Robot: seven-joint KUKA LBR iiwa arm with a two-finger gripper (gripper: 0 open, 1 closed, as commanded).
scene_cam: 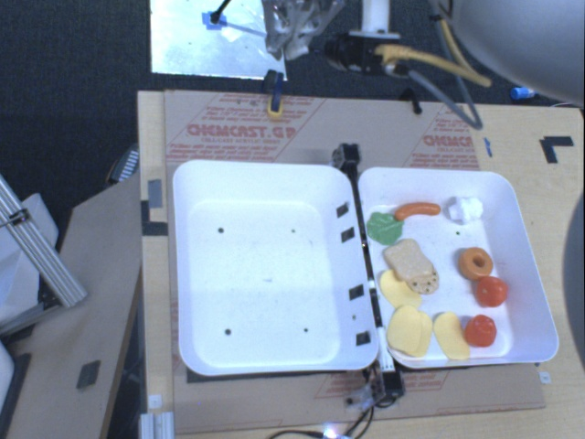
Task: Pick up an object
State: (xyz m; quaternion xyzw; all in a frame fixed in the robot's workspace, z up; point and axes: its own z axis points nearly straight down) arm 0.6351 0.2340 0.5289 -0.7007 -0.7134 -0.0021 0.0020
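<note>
Yellow chips (409, 329) and tomatoes (480, 330) crowd our right bin (528, 273); at twelve o'clock our gripper (289, 42) hangs, its state unclear.

One fixed camera looks down at a slant, from well above, on both bins (265, 176).

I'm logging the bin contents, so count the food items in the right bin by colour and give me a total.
Yellow: 3
Red: 2
Orange: 2, a sausage and a doughnut
Green: 1
White: 1
Tan: 1, a bread slice
Total: 10
</note>
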